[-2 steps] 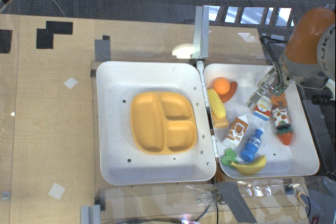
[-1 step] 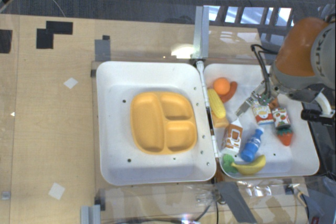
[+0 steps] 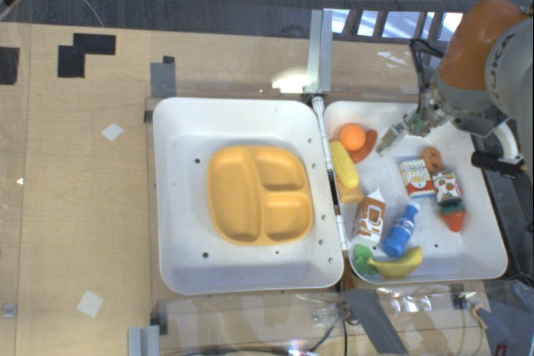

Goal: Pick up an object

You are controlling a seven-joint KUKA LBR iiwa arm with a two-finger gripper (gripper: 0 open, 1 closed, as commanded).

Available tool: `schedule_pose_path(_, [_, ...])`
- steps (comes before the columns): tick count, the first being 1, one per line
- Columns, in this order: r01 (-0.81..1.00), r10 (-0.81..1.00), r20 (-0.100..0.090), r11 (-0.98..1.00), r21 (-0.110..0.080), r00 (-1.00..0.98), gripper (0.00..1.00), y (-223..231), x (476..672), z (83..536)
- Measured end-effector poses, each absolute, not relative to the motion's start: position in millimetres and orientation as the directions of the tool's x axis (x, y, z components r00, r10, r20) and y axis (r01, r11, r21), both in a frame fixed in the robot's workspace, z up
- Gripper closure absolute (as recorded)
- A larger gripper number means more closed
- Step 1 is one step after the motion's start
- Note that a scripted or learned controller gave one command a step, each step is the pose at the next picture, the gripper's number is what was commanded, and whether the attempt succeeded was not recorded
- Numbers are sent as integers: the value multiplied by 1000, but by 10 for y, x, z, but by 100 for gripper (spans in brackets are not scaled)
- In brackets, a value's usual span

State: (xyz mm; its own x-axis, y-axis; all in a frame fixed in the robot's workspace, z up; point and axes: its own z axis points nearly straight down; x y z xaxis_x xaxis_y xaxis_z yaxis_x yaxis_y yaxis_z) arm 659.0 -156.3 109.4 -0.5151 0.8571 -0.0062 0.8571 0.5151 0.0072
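My gripper [image 3: 399, 134] hangs over the far part of the right bin [image 3: 492, 258], open with nothing between its fingers. An orange [image 3: 354, 137] lies just left of it, and a yellow corn cob [image 3: 344, 164] rests along the bin's left wall. Below the gripper sit a small snack carton [image 3: 415, 176], a second carton [image 3: 448, 188], a brown piece [image 3: 431, 156] and a strawberry [image 3: 454, 218]. Nearer the front are a brown carton [image 3: 370, 217], a blue bottle [image 3: 400, 231] and a banana [image 3: 394, 265].
The left bin [image 3: 179, 179] holds a yellow divided plate [image 3: 259, 194]. A metal post [image 3: 319, 54] stands behind the wall between the bins. The arm's orange band [image 3: 477, 46] looms over the right bin's far right corner.
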Motion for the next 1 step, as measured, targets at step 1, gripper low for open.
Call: schedule_pose_path(1, [798, 798, -17, 602, -17, -603, 0, -1195, 6666, 949])
